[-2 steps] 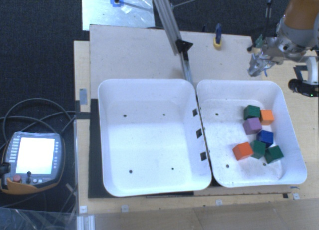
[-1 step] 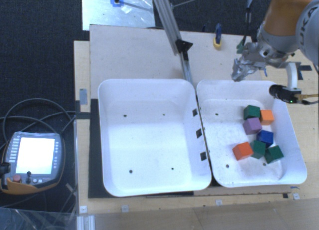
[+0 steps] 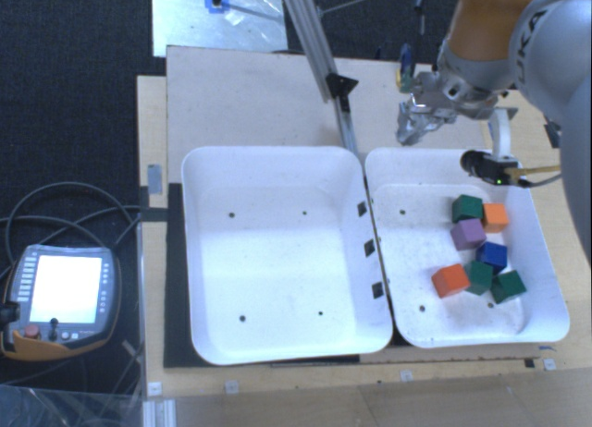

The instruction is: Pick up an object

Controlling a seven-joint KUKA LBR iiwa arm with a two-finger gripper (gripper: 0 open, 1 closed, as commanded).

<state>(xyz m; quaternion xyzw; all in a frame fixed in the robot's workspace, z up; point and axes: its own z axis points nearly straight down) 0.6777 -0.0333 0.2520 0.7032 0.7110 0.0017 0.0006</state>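
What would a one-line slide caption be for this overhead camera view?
Grey-and-orange arm's gripper hovers above the right bin's far rim; seven coloured blocks sit clustered inside.

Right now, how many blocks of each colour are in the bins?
Green blocks: 3
Orange blocks: 2
Purple block: 1
Blue block: 1
Total: 7, all in the right bin.

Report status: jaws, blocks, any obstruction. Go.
Gripper above right bin's far-left corner, nothing seen held. Blocks clustered at bin's right side, untouched. No obstruction over them.
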